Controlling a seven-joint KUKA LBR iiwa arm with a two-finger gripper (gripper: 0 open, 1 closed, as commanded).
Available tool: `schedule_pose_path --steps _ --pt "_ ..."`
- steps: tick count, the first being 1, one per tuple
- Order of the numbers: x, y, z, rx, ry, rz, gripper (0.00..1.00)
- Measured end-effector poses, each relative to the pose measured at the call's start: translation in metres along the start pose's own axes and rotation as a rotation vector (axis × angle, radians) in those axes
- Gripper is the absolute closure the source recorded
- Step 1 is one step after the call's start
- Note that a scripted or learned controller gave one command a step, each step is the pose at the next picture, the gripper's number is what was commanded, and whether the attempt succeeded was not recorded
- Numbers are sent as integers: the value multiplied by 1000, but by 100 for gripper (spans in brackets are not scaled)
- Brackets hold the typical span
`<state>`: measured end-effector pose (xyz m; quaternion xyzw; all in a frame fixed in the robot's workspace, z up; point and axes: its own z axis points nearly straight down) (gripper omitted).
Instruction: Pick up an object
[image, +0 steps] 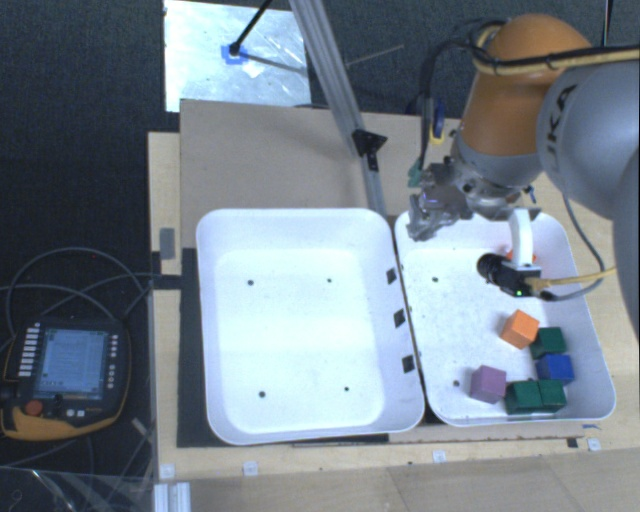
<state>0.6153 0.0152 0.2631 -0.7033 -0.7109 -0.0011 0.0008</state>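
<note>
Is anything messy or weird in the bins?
Nothing looks spilled or broken. The blocks, orange, purple, blue and green, sit bunched in the right bin's near corner. The gripper hangs over its far edge.

Two bins are placed side by side on the bench (300, 150), with their inner rims touching. In the right bin (440, 330), five blocks are gathered at the near right corner. One block (519, 328) is set farthest back in the group. Just before it and to the right, a second block (548, 343) is found, and a third (555, 368) lies just before that one. A fourth block (535, 397) is placed nearest the front rim, and a fifth (488, 383) lies to its left. The gripper (428, 218) is positioned over the far left corner of the right bin. A hand console (65, 378) lies left of the left bin (300, 330), off the bench.
</note>
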Motion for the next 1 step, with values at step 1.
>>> schedule_pose_path --steps 1 --pt "53 -6 22 2 0 1 100"
